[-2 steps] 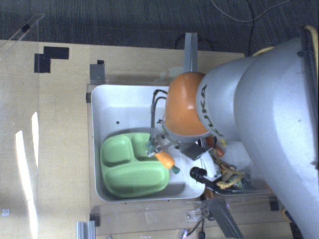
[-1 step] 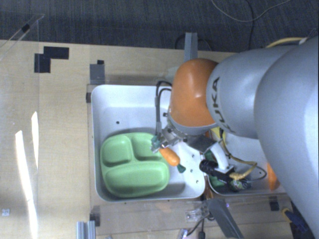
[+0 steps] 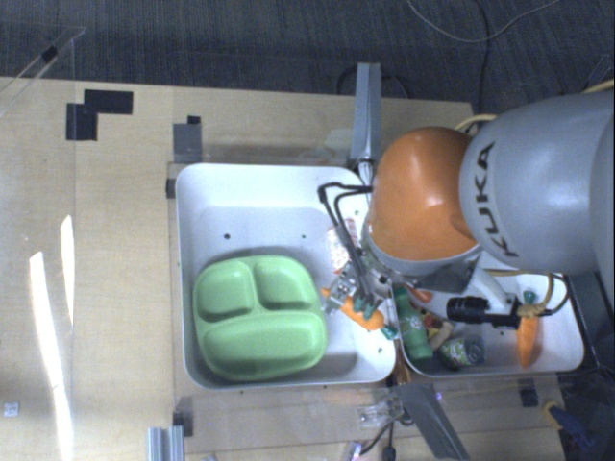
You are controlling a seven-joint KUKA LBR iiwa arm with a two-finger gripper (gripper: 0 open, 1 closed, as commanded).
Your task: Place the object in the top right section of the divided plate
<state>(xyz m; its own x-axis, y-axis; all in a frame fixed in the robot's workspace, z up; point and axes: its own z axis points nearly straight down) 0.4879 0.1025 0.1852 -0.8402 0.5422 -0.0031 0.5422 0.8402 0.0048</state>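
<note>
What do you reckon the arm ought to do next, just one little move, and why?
Probably shift left, toward the green divided plate. The gripper hangs by the left bin's right edge, just right of the plate, with something orange beneath it. The plate's top right section lies a short way left. Whether the orange thing is held, I cannot tell.

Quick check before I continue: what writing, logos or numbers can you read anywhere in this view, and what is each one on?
"KUKA", black letters running sideways on the grey arm, just beside the orange band.
The green bottle in the right bin may carry a label, but it is too small and blurred to read.
Nothing else is readable.
</note>
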